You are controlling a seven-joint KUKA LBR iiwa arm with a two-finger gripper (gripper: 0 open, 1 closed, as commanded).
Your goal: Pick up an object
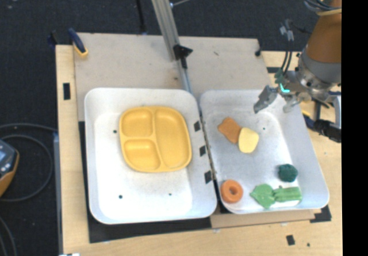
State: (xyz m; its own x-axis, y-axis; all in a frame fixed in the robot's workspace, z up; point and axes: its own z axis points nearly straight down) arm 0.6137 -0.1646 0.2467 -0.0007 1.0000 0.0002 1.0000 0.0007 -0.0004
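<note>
We see the arm point(325, 42) coming in from the upper right of the frame, its gripper point(278, 101) poised over the upper part of the right bin point(299, 134). The two fingers stand spread apart, one point(265, 99) toward the left and one point(291, 103) toward the right, with nothing between them, so the gripper is released and grasps no object.

Below it in the right bin we find five things. A brown piece point(229, 129) lies near the middle of the bin, touching a pale yellow piece point(248, 140) just to its lower right. A dark green lump point(287, 172) sits toward the right wall. Along the bottom edge lie an orange ring point(232, 191) at the lower left corner and a light green toy point(275, 195) to its right.

The left bin point(103, 191) carries a yellow divided plate point(155, 138) with three compartments, set a little above the bin's centre. Both bins rest side by side on the desk point(121, 59), and a metal post point(162, 10) slants up from the desk toward the top of the frame.
</note>
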